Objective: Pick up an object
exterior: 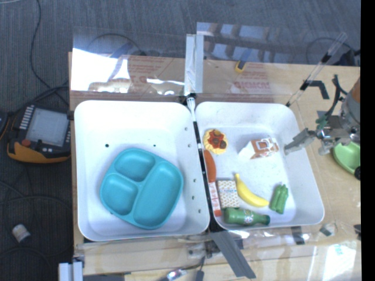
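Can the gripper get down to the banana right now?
Probably yes. The banana lies uncovered in the right bin, and the gripper sits at that bin's right rim, nothing between them.

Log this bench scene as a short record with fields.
left bin: holds a teal divided plate
right bin: banana, green bottle, small green pickle-like item, pizza slice toy, orange-red stick, white and orange carton, cracker-patterned packet
hand: over the bench at the right bin's right edge, nothing seen in it
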Controlling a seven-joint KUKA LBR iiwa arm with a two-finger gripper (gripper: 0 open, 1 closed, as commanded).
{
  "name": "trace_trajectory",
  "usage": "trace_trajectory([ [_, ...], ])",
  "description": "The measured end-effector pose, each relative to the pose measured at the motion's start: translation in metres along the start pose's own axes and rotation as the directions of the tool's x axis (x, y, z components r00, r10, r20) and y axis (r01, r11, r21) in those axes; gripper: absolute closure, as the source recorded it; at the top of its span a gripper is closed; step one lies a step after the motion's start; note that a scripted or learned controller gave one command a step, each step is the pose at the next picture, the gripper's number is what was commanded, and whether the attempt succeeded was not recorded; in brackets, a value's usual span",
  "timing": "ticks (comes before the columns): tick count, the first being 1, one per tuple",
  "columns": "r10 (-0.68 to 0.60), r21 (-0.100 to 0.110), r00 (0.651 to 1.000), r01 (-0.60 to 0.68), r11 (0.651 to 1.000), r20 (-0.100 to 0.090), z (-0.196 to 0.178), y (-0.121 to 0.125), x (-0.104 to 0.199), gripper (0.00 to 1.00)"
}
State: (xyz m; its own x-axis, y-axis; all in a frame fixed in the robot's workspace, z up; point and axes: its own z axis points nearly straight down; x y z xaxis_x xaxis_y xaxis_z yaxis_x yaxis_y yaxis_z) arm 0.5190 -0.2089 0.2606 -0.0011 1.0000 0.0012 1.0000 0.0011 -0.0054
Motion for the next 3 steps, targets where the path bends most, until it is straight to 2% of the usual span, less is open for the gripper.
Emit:
trace_trajectory([
  [1,-0.246,-0.001,0.969,0.246,0.969,0.0,0.082,0.012,0.109,0.0],
  [2,-0.193,0.0,0.981,0.193,0.981,0.001,0.024,-0.016,0.148,0.0],
  [3,0.091,0.003,0.996,-0.091,0.996,0.001,0.123,-0.036,0.105,0.0],
])
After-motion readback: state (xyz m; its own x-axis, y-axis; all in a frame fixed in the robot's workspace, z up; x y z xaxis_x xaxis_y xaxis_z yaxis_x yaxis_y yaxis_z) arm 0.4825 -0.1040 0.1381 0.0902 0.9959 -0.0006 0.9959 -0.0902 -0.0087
